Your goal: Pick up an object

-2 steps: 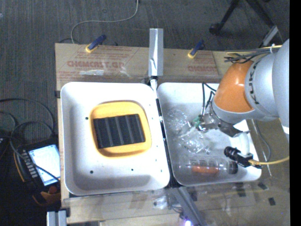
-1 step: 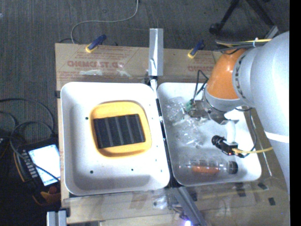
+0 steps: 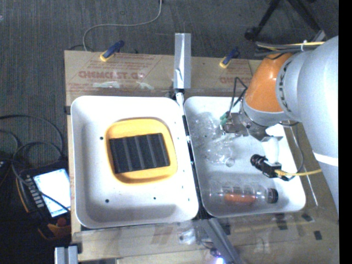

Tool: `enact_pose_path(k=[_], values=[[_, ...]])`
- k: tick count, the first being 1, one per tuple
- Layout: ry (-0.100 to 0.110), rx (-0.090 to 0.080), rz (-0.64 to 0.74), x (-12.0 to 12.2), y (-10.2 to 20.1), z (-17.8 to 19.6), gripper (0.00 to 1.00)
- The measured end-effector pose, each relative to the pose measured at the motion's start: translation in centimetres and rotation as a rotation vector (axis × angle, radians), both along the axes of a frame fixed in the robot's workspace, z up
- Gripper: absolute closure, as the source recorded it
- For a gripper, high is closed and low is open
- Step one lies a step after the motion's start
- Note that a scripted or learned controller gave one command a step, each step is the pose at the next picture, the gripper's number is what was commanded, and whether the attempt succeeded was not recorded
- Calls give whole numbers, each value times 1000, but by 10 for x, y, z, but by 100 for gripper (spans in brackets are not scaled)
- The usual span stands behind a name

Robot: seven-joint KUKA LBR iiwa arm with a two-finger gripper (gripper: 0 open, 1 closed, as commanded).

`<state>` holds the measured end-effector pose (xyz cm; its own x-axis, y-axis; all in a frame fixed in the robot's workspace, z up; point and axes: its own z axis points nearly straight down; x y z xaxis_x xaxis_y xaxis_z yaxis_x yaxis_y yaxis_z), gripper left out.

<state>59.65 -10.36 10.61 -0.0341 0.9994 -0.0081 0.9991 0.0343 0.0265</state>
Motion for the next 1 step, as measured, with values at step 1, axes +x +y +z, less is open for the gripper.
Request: enact_pose_path(k=[1], values=[[7,1,2,-2,2,-3,0]])
